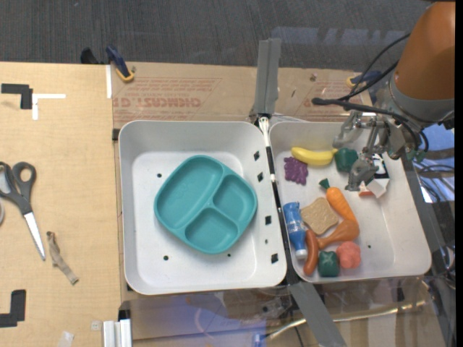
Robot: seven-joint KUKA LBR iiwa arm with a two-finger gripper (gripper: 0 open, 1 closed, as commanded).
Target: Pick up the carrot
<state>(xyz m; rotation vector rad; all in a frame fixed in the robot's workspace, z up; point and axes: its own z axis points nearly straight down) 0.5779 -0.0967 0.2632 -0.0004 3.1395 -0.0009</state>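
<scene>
jaws: cannot tell, blurred and partly masked by wrist hardware.
gripper [364, 166]: hanging over the upper part of the right bin [405, 255], nothing seen clamped in it.
nearest clutter: dark green item [346, 157] just beside the tool on its left; small red-and-white piece [374, 188] just below it.
carrot [340, 201]: in the right bin, below and left of the tool, apart from it.
carrot orientation: lying flat; green top toward the upper left, body running down and to the right; long axis diagonal across the bin.
carrot contact: bread slice [320, 216] touching its left flank; orange sausage-like piece [336, 236] right at its lower end.
risk, wrong target: descent from present position likely to land on the green item or the red-and-white piece, not the carrot.
risk, bad closing line: closing along the diagonal axis likely to slide off; closing across it judged safer.
risk, crowding: bread likely nudged or pinched along with the carrot.
further out: banana [312, 155] and purple grapes [295, 170] at upper left; teal plate [206, 204] in the left bin [130, 215], well apart.
</scene>
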